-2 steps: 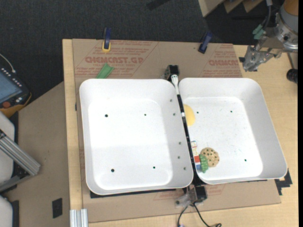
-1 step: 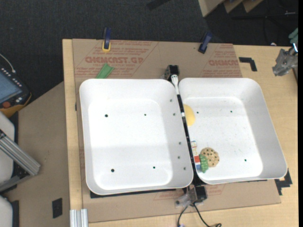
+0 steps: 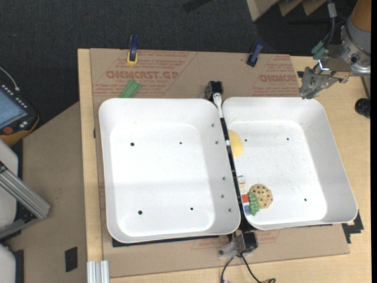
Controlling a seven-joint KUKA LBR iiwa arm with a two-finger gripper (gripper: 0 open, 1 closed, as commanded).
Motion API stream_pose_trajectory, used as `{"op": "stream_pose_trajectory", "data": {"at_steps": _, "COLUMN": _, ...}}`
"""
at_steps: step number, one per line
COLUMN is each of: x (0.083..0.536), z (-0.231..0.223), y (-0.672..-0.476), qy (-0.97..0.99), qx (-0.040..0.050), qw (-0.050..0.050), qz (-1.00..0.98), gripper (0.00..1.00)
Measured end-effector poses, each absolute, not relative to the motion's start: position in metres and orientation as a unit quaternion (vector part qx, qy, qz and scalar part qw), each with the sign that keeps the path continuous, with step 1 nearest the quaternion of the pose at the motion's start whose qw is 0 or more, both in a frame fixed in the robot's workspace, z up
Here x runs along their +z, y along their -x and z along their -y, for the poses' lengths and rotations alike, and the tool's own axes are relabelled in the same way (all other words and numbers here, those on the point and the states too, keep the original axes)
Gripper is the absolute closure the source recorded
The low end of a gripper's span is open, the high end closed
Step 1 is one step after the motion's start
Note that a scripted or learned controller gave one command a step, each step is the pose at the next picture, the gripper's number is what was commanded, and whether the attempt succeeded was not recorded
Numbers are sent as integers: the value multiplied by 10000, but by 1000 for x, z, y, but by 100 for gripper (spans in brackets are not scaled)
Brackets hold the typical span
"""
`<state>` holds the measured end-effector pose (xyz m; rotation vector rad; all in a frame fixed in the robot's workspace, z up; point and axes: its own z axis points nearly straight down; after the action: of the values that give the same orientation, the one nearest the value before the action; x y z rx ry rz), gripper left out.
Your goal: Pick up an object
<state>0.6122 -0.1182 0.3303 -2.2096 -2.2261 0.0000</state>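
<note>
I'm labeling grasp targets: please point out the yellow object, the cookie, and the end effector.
yellow object [image 3: 235, 144]: camera view, its middle.
cookie [image 3: 261, 195]: camera view, its speckled top.
end effector [image 3: 310, 87]: camera view, at its fingertips.

Two bins are sitting side by side on a board, their inner rims touching. The right bin is serving as the landmark. The left bin is lying just left of it. A round object is resting inside the right bin against its left wall. Nearer the front left corner, a cookie is lying, with a small toy, perhaps a figure, touching its left side. The gripper is hanging behind the right bin's back right corner, outside its rim. Two clamps are sitting on the board's back edge.
</note>
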Motion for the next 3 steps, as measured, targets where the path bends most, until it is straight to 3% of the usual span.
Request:
{"op": "stream_pose_trajectory", "data": {"at_steps": 1, "x": 356, "z": 27, "y": -607, "qy": 7033, "qx": -27, "qw": -7, "qz": 7109, "gripper": 100}}
{"op": "stream_pose_trajectory", "data": {"at_steps": 2, "x": 384, "z": 89, "y": -550, "qy": 7094, "qx": 4, "qw": -7, "qz": 7048, "gripper": 100}}
{"op": "stream_pose_trajectory", "data": {"at_steps": 3, "x": 386, "z": -10, "y": -520, "qy": 7033, "qx": -4, "qw": 20, "qz": 7109, "gripper": 100}}
